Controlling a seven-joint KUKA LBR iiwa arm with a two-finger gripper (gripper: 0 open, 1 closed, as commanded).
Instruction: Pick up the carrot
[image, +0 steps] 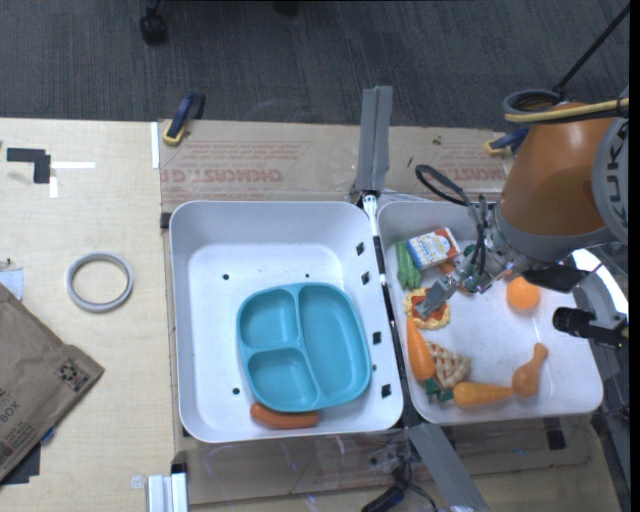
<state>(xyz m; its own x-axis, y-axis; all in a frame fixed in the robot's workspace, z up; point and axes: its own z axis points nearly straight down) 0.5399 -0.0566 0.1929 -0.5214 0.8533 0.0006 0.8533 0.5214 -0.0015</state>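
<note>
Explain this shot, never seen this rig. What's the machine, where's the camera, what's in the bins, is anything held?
One fixed camera looks down at a slant on two white bins. The grey arm with an orange band reaches in from the right; its gripper hangs low over the right bin, above a pizza slice toy. Whether it grips anything is unclear. That bin holds toy food: a carrot by the left wall, another orange piece, a waffle, a drumstick, an orange ball, a small carton. The left bin holds a blue divided plate and a sausage.
</note>
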